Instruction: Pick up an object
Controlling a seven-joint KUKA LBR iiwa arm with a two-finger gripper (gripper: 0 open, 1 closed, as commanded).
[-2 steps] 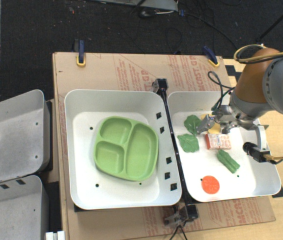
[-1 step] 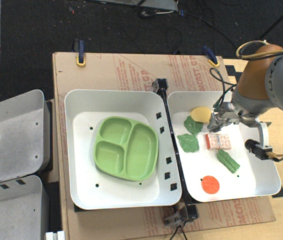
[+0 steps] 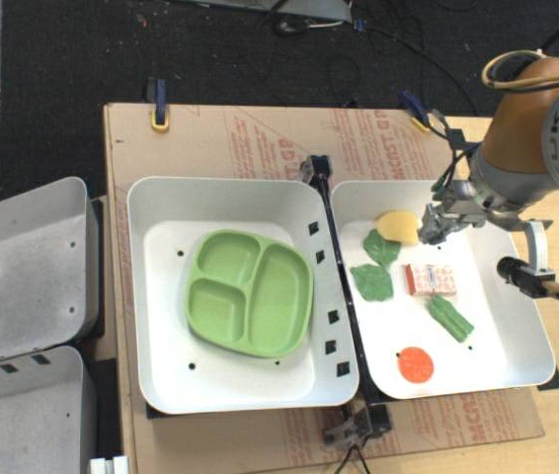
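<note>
The right bin (image 3: 517,358) holds a yellow lemon-like piece (image 3: 396,226), two green leafy pieces (image 3: 381,248) (image 3: 372,282), a small red and white box (image 3: 431,279), a green oblong piece (image 3: 450,318) and an orange disc (image 3: 416,364). My gripper (image 3: 434,227) hangs over the bin's far part, just right of the yellow piece and above the box. Nothing shows between its fingers.
The left bin (image 3: 161,215) holds a green divided plate (image 3: 251,292). A black divider with clamps (image 3: 334,265) runs between the bins. Grey metal trays (image 3: 23,265) lie to the left of the bench. The arm's orange band (image 3: 526,126) stands over the right bin's far right corner.
</note>
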